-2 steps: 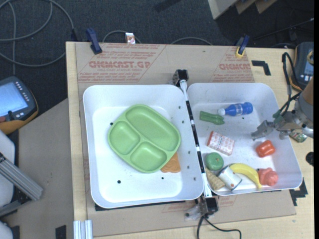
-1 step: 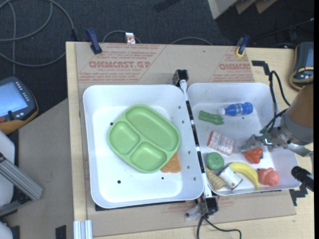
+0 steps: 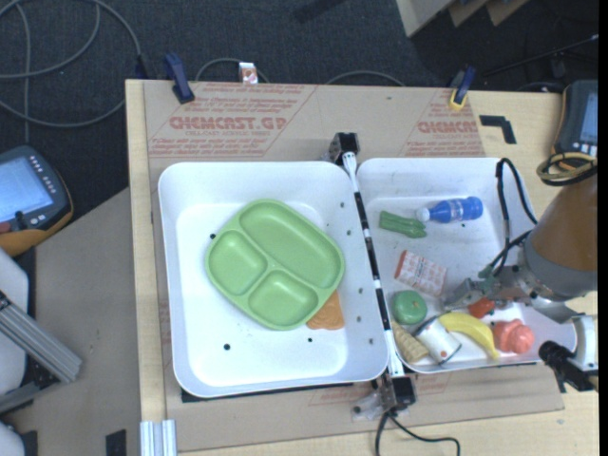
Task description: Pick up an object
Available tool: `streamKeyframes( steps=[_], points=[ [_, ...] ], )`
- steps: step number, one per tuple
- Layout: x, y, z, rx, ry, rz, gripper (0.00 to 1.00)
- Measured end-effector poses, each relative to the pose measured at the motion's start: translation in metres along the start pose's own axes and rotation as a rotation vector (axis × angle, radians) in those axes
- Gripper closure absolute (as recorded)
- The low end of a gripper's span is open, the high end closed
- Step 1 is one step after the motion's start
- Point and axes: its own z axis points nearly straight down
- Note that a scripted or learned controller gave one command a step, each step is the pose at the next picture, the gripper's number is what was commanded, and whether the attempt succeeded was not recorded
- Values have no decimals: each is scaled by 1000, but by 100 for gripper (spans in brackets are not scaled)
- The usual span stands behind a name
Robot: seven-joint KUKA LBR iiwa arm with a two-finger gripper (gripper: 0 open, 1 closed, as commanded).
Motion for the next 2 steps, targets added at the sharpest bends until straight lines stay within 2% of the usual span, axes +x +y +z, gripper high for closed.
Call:
streamKeyframes(
  steps=[1,2],
  points=[
    [0,1,-10,-2,-1,-1,100],
    [103,6,-105,-8,1,-13,100]
  ],
)
